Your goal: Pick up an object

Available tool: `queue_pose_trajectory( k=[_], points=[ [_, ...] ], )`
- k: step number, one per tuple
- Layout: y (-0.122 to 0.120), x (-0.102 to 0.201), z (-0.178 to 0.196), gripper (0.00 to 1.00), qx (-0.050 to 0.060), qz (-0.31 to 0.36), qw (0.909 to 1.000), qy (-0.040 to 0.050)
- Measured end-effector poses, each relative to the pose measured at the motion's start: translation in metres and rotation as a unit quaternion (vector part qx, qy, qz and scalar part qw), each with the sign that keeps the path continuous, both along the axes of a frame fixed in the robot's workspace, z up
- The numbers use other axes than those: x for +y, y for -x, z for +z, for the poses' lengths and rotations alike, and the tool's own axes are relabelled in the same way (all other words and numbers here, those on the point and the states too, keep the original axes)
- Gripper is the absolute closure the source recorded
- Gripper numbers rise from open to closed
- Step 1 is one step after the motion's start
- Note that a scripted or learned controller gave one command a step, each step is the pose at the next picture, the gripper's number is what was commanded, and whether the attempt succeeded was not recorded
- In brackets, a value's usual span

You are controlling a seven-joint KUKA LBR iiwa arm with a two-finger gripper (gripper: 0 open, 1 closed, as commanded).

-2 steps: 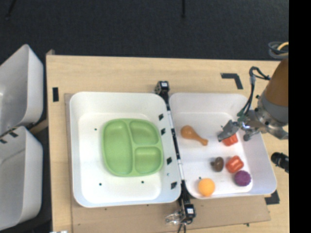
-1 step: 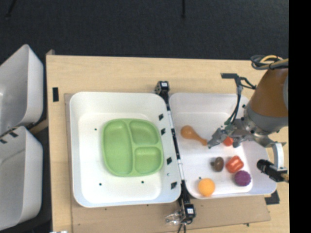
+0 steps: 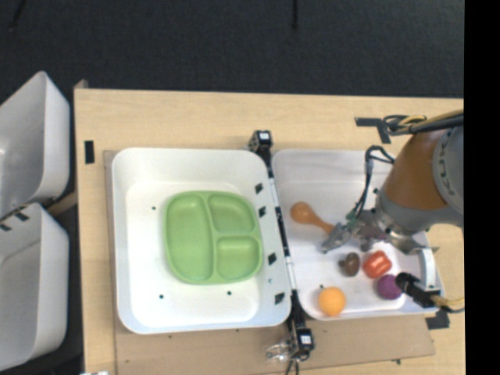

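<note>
Orange ball [image 3: 332, 301] — near bin's [image 3: 312, 162] front rim

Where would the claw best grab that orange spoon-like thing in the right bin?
Probably the thin handle of the orange spoon-like thing, taken from straight above with the fingers across it. It lies flat and apart from the other toys, and its rounded head looks wider and likelier to slip.

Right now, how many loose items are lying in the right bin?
5: an orange spoon-like piece upper left, a brown lump at centre, a red piece beside it, a purple one lower right, an orange ball at the front. The arm may hide others.
</note>
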State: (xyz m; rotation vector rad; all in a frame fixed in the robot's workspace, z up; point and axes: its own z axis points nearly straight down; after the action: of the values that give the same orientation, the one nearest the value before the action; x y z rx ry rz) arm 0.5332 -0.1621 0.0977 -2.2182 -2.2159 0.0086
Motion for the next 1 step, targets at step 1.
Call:
queue_pose_trajectory(
  k=[1],
  points=[
    [-0.0001,-0.0004,0.0007,0.0,-0.002,-0.001,1.0,-0.0005]
  ],
)
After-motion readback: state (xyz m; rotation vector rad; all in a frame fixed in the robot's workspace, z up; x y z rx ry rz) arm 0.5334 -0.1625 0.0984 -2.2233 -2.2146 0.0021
